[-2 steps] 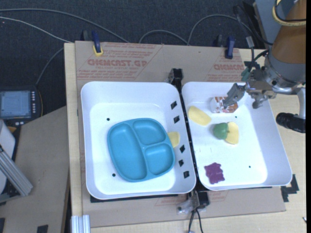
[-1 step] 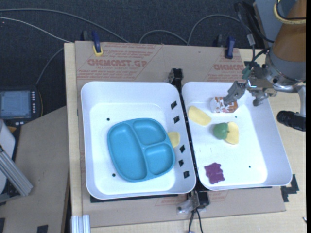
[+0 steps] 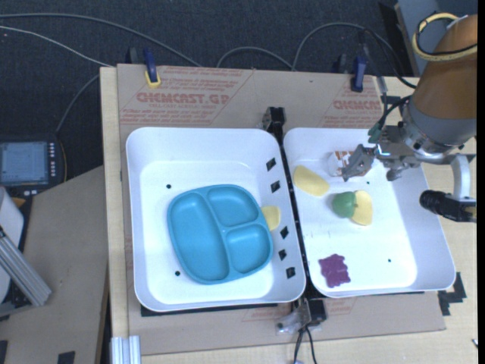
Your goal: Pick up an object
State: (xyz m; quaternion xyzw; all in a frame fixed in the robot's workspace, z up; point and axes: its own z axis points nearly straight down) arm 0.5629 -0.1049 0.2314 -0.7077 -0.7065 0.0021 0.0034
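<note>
Gripper (image 3: 373,162) hangs over the right bin (image 3: 402,256), approx 12 o'clock of its floor, fingers spread wide w/ nothing between them. Nearest pick: yellow piece (image 3: 311,181), just at gripper's 8 o'clock. Green ball (image 3: 345,203) touches a second yellow piece (image 3: 363,208) toward 6, so that pair is trickier. Purple lump (image 3: 334,270) sits alone further at 6. Best bet, imo: centre over one lone item, drop straight, close slowly.

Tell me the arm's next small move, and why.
Probably lower the gripper toward the yellow piece just to its left in the right bin. It hangs above the bin's far end with nothing between its fingers, and that piece lies apart from the green one, so it looks easiest.
</note>
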